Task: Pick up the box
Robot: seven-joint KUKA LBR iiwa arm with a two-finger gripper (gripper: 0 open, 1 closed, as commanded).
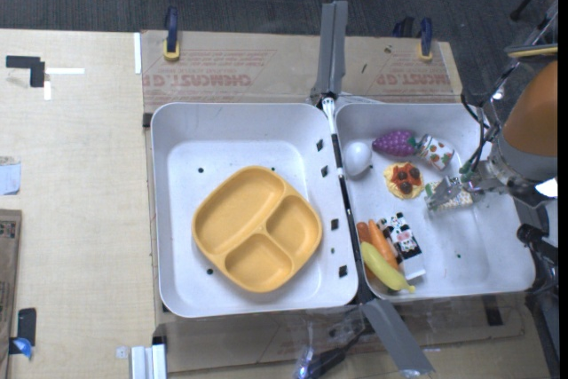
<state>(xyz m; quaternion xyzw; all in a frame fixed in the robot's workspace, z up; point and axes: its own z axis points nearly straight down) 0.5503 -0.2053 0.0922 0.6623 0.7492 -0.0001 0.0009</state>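
While low in the right bin (497,266), hand (446,193) near box (404,244), apart

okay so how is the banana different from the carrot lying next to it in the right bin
The banana is yellow and curved; the carrot is orange and straighter. The banana lies nearer the bin's front edge, while the carrot sits just behind it, toward the middle. The banana looks a little thicker than the carrot. Both are toy foods lying flat and close together in the right bin, beside the black and white box.
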